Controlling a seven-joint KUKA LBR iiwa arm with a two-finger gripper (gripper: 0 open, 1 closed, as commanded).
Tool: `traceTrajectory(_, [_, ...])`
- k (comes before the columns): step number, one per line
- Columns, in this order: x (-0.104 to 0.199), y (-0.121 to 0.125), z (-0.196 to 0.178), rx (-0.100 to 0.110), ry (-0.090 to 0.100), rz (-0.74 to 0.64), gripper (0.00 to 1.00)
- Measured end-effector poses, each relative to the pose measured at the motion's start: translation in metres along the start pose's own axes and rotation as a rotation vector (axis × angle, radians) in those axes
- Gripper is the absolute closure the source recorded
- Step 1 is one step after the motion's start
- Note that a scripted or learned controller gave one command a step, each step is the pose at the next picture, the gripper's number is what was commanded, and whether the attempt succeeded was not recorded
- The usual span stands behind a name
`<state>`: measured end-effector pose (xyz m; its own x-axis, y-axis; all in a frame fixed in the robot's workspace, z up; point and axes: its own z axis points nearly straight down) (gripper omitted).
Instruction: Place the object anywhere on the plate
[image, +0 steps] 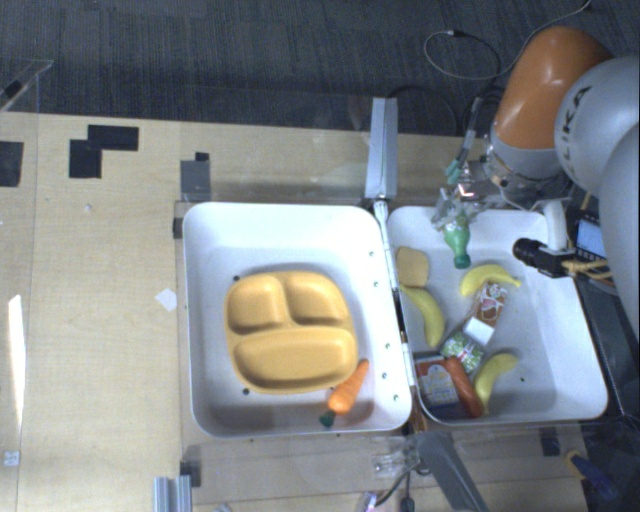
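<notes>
A yellow divided plate (290, 330) lies in the middle of the left bin (200, 300). An orange carrot (346, 390) rests in that bin against the plate's lower right edge. My gripper (456, 218) hangs over the far left corner of the right bin (575, 340). Its fingers are shut on the top of a small green bottle (459, 245), which hangs upright below them, well to the right of the plate.
The right bin holds a tan bread slice (412, 265), three bananas (428, 312) (488, 280) (495, 372), a printed packet (488, 305), a green can (462, 350) and a red item (450, 385). A metal divider (381, 150) stands between the bins at the back.
</notes>
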<state>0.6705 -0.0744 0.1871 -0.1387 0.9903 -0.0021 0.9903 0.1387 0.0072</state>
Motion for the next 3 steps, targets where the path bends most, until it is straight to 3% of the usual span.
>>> traceTrajectory(1, [0.066, 0.004, 0.001, 0.000, 0.002, -0.246, 1.00])
traceTrajectory(2, [0.151, -0.010, -0.019, -0.001, 0.003, -0.347, 1.00])
traceTrajectory(3, [0.176, 0.009, -0.022, 0.002, 0.003, 0.102, 1.00])
